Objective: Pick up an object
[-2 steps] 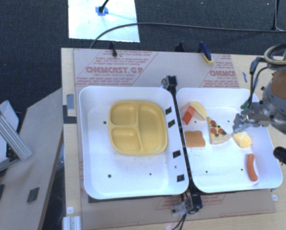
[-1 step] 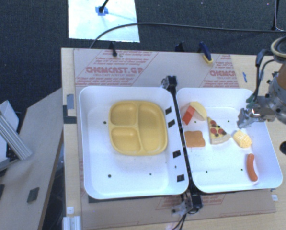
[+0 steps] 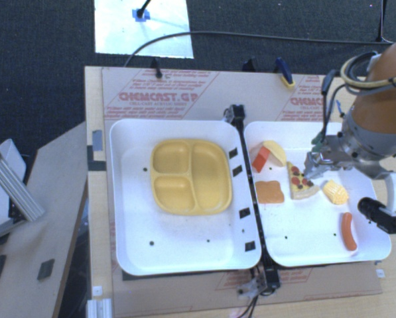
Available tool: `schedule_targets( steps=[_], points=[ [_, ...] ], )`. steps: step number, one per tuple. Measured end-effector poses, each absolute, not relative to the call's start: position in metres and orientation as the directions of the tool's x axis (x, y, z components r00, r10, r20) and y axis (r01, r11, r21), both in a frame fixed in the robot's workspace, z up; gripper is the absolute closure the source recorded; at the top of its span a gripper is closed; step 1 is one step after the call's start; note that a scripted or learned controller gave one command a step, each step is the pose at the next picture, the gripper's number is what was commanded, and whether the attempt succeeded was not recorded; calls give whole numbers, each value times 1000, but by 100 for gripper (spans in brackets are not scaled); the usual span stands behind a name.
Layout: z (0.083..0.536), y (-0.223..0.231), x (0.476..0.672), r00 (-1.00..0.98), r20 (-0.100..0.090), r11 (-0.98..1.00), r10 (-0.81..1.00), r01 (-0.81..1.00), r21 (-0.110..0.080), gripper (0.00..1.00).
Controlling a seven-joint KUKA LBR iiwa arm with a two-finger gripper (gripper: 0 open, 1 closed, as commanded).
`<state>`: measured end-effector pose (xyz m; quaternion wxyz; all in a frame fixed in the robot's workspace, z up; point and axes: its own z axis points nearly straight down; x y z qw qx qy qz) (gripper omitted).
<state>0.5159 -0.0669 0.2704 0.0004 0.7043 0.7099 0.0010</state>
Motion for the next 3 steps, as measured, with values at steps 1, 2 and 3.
schedule_targets(
  steps=[1, 2, 3],
  points=[
    [272, -15, 518, -10, 1, 10, 1000, 1000, 2, 100],
    [258, 40, 505, -10, 2, 10, 1000, 1000, 1, 100],
    [241, 98, 509, -11, 2, 11, 1000, 1000, -1, 100]
  ],
)
